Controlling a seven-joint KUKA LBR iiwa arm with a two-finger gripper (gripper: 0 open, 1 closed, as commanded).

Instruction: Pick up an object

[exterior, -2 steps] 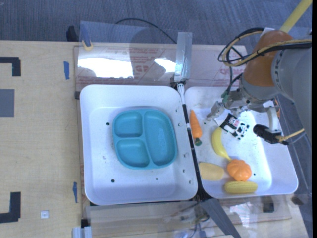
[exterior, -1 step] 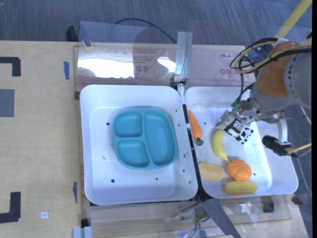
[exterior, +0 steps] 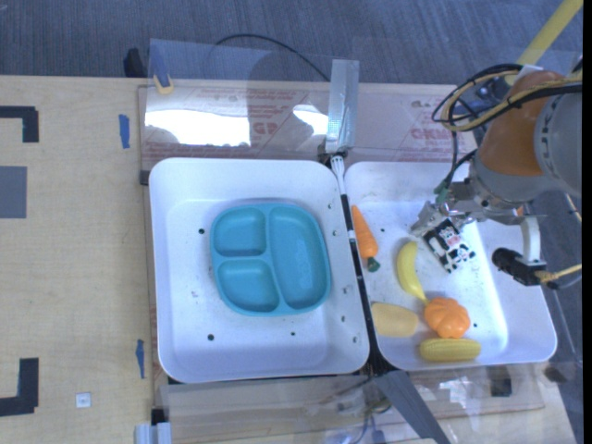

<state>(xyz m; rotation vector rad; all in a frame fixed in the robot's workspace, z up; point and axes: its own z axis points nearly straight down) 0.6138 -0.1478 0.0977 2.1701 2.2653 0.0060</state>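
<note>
The claw [exterior: 444,234] hangs low in the right bin [exterior: 527,336], over a small black-and-white toy [exterior: 453,248]; whether it is clenched or released, I cannot tell. Glossy plastic food lies nearby: a tapered carrot [exterior: 364,235] by the divider, a curved banana [exterior: 410,269], a pale potato-like lump [exterior: 395,319], a ribbed orange pumpkin [exterior: 448,316], a yellow corn cob [exterior: 450,348]. The left bin [exterior: 176,276] holds a smooth teal sectioned plate [exterior: 271,257].

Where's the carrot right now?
In the camera view, the carrot lies in the right bin, along its left wall, left of the banana.
</note>
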